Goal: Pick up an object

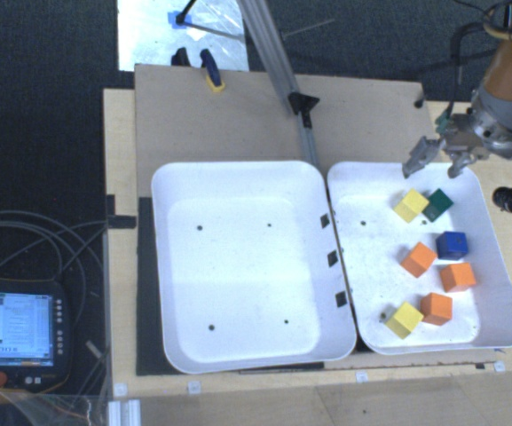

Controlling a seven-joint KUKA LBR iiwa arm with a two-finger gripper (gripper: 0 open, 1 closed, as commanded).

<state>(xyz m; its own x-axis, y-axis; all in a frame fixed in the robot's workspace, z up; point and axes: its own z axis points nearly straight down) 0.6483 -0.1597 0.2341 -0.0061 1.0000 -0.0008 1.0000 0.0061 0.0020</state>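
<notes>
Hovering over the far edge of the right bin (495, 264), the gripper (439, 160) hangs with its 2 fingers spread apart and nothing between them; one fingertip sits near the bin's far rim toward the middle of the bench, the other nearer the arm's side. The arm (510, 78) comes in from the right, its orange band just above the wrist.

In the camera view, all 7 blocks lie in the right bin. Nearest the tool are the yellow block (410, 206) and the dark green block (437, 204), touching or almost touching each other, side by side, just toward the camera from the fingertips. So the relation that matters: the closest candidates lie below the gripper in the picture, toward the near side of the bin, the yellow one slightly to the bin's inner side, the green one almost straight ahead of the gap.

Farther on sit a blue block (452, 245), 3 orange blocks (419, 259) (457, 277) (436, 308), and a second yellow block (404, 319) near the front rim, all well apart from the tool.

The left bin (238, 264) lies beside the right bin.

My judgement: the pair's closeness may crowd a finger, so the descent should straddle one block cleanly. Being cubes, they offer no long axis to favour.
</notes>
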